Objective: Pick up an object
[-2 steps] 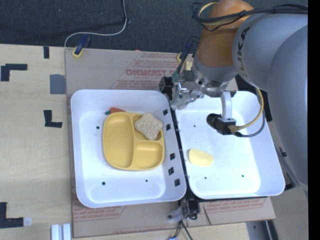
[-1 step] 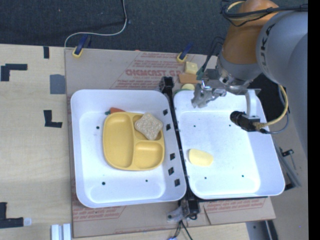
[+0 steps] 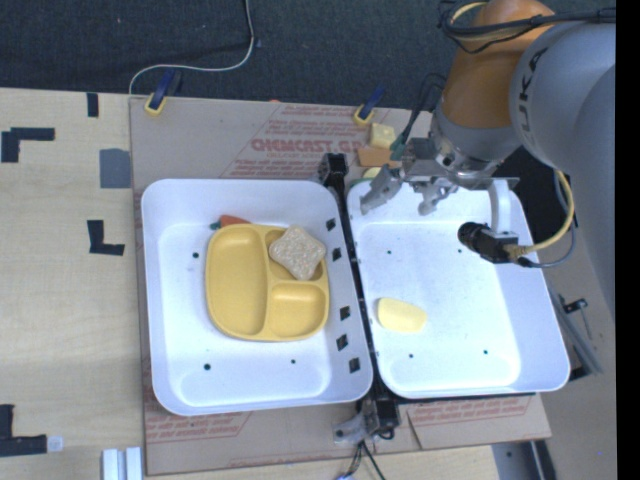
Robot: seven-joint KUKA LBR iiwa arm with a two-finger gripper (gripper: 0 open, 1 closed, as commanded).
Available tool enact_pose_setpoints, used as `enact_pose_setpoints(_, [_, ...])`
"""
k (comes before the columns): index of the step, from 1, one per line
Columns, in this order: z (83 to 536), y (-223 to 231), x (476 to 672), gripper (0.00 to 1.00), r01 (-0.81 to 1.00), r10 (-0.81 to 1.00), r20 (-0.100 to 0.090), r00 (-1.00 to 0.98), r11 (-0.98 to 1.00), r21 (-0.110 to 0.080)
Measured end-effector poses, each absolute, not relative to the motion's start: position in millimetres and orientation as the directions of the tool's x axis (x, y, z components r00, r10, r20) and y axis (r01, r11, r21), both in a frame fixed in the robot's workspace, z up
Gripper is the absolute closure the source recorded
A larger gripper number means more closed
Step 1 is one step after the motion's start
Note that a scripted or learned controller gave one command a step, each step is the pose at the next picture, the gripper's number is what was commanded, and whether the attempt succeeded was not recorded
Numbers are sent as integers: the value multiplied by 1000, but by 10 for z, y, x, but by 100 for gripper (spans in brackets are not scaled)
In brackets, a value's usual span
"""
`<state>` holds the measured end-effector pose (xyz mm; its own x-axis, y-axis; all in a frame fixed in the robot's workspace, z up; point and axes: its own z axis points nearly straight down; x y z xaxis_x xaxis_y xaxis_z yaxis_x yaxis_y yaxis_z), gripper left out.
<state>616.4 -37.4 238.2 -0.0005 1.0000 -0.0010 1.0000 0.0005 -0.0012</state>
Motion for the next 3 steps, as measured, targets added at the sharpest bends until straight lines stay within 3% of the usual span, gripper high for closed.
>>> enact_pose_setpoints(1, [1803, -450, 5657, 0, 1000, 1000, 0, 1, -1, -11])
enact_pose_setpoints(2, [996, -1329, 5764, 0, 1000, 1000, -1, 7, -7, -6])
enact_pose_setpoints(3, [867, -1064, 5129, 0, 1000, 1000, 1, 1, -1, 4])
